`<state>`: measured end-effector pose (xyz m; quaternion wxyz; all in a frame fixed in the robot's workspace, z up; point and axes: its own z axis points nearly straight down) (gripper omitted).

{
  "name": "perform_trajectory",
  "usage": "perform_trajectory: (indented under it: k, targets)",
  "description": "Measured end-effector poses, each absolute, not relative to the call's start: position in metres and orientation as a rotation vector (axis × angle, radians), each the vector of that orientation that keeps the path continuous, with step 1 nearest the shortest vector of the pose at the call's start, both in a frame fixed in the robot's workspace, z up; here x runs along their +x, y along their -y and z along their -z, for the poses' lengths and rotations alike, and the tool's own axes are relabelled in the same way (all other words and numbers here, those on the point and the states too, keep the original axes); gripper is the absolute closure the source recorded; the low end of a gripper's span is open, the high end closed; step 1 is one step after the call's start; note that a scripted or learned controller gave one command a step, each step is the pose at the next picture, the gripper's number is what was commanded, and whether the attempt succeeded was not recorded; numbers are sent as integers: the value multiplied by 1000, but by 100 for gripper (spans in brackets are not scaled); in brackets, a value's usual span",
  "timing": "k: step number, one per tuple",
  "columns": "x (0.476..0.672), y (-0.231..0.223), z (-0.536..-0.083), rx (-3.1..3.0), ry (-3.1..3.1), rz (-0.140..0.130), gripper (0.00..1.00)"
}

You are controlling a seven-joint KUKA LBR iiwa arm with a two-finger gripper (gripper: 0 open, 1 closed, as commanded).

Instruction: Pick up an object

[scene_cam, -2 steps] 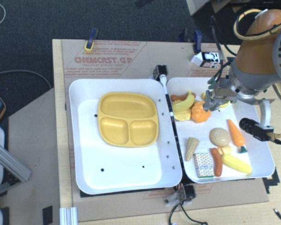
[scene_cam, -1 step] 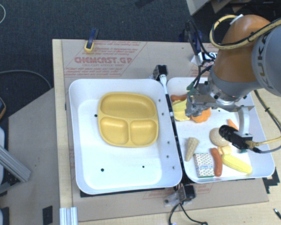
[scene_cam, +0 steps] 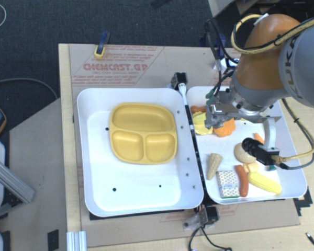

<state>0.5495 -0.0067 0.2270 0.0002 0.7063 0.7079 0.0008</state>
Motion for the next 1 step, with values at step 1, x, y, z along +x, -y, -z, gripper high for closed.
perform_trajectory:
  k: [1]
  targets:
    - [549,11,-217,2224,-2222,4,100]
